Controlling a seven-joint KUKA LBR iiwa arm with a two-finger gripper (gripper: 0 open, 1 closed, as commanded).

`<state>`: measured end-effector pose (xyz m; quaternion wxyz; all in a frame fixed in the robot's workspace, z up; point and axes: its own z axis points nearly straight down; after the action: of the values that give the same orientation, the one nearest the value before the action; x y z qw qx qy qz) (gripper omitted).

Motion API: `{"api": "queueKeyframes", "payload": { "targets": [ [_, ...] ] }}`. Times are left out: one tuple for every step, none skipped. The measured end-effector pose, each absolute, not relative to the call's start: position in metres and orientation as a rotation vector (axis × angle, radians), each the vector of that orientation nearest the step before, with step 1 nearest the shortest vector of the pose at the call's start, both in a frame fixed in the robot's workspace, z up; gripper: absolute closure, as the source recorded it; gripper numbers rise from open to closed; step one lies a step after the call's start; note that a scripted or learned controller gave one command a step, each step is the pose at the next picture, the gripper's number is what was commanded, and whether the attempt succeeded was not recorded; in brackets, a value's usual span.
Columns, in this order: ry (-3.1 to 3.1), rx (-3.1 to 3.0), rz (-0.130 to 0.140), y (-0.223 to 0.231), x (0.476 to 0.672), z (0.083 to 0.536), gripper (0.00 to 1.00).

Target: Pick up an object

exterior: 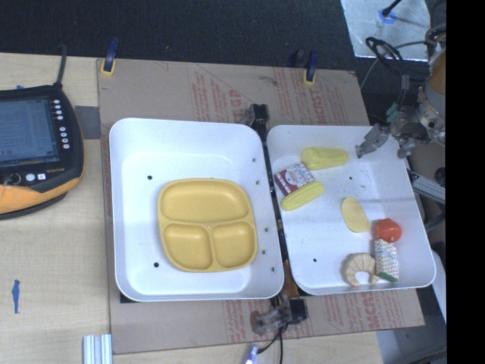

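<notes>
A two-finger gripper (384, 141) hangs over the far right corner of the right bin (326, 279), its fingers spread apart and holding nothing. Only the wrist end of the arm reaches in from the right, tilted so the fingers point leftward and down toward the bin. Closest to it, to its left, lies a pale yellow oblong toy (324, 158). Nearer again are a small red and white packet (294, 177) touching a toy corn cob (302, 196). Toward the near right sit a yellow oval piece (355, 214), a red tomato (387, 230), a croissant (359, 268) and a patterned packet (386, 259). These look like light, stiff, smooth plastic; the oblong toy is probably best pinched across its narrow middle. The left bin (132, 203) holds a yellow divided tray (206, 224).
</notes>
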<state>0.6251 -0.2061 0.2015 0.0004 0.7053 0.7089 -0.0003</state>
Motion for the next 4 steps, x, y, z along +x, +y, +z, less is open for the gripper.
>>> {"api": "queueKeyframes", "payload": {
  "targets": [
    [2.231,2.219,-0.007,-0.185,0.586,0.091,0.00],
    [2.229,2.218,-0.006,-0.169,0.559,0.092,0.00],
    [2.226,2.214,0.000,-0.197,0.640,0.264,0.00],
    [2.229,2.219,-0.006,-0.192,0.566,0.163,0.00]
  ]
}}
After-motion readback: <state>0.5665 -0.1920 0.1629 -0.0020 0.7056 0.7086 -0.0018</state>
